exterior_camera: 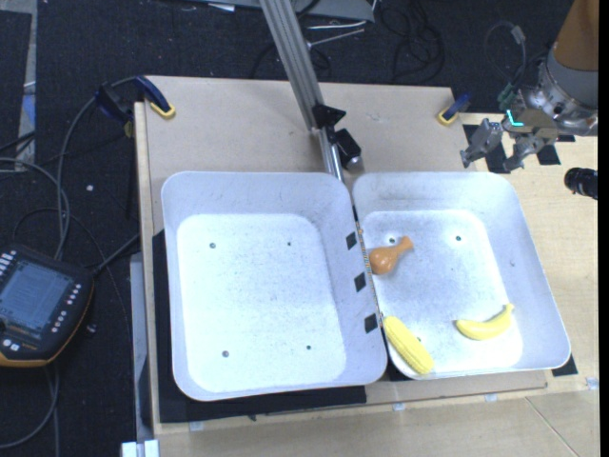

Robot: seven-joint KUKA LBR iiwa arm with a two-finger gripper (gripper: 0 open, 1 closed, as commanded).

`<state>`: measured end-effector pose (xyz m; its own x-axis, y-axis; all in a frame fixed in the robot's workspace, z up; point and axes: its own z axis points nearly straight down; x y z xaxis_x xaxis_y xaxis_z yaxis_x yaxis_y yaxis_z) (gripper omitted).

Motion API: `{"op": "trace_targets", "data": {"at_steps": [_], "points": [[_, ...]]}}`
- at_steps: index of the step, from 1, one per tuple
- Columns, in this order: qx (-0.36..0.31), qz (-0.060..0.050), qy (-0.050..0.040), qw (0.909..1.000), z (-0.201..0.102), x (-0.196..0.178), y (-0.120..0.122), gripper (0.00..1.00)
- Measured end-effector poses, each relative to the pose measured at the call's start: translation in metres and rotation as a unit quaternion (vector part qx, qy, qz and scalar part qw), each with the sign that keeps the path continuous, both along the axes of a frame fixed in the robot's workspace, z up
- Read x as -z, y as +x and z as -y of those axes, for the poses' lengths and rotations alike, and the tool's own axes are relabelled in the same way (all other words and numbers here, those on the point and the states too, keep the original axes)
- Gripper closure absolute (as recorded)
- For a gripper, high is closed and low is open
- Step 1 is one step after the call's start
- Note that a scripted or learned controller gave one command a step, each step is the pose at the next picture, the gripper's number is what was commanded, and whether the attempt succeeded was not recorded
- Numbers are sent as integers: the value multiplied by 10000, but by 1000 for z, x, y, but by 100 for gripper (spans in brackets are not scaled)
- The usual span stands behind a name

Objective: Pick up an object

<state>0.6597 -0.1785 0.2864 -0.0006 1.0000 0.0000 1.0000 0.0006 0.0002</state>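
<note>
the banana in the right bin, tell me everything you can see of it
The banana is a small, smooth, bright yellow curved piece that looks like plastic toy fruit. It lies flat on the floor of the right bin, near its front right corner, ends curling upward in the view. Nothing touches it; the corn cob lies apart to its left.

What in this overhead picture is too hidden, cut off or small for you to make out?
- Arm: cut off by the top-right corner; just the wrist end is in frame.
- Gripper: small and dark beyond the right bin's far corner; finger position unclear.
- Corn cob: its near end lies on the bin's rim, so contact with the floor is unclear.
- Handheld controller: cut off by the left edge, its screen unreadable.
</note>
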Motion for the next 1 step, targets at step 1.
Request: {"op": "trace_targets", "data": {"at_steps": [1], "points": [[0, -1, 0, 10000, 0, 0, 0, 0]]}}
